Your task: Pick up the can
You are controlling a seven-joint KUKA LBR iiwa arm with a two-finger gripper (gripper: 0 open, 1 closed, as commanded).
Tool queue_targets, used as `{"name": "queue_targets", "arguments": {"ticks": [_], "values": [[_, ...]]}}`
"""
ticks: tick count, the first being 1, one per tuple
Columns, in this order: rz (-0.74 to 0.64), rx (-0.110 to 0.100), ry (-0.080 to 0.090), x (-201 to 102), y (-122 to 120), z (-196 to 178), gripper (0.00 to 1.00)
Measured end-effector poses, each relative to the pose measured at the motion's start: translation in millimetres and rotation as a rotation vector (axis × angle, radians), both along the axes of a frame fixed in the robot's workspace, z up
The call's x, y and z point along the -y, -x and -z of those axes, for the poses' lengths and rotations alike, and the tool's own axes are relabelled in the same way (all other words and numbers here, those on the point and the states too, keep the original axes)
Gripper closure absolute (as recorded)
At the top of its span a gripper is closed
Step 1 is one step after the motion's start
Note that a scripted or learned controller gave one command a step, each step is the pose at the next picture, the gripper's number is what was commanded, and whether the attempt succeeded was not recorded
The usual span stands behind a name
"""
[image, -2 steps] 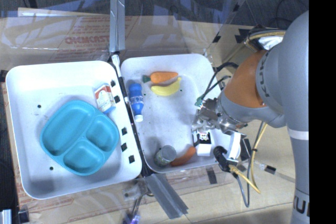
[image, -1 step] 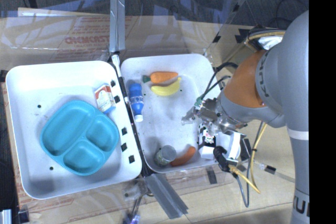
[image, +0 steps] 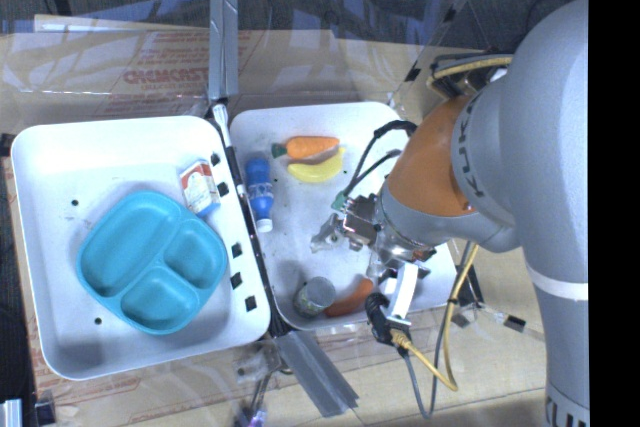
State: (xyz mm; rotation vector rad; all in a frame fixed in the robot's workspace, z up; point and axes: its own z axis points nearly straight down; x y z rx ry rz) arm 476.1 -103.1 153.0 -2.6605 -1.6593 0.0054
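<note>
Two white bins sit side by side on the worktop. The left bin holds one blue divided plate in its middle and one small red-and-white carton against its right wall. The right bin holds five things: one can standing near its front edge, one orange sausage-like piece just beside the can on the right, one blue bottle along its left wall, and one carrot touching one banana near its back wall. The single gripper hangs over the middle of the right bin, behind the can and apart from it. Whether it is spread or closed cannot be told, since the grey wrist and cables cover much of it. The arm also hides the bin's right side.
</note>
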Motion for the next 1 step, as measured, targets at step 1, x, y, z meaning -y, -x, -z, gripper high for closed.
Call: {"name": "queue_targets", "arguments": {"ticks": [1], "values": [[-0.195,0.002,-0.002,-13.7,0.0,54.3,0.0]]}}
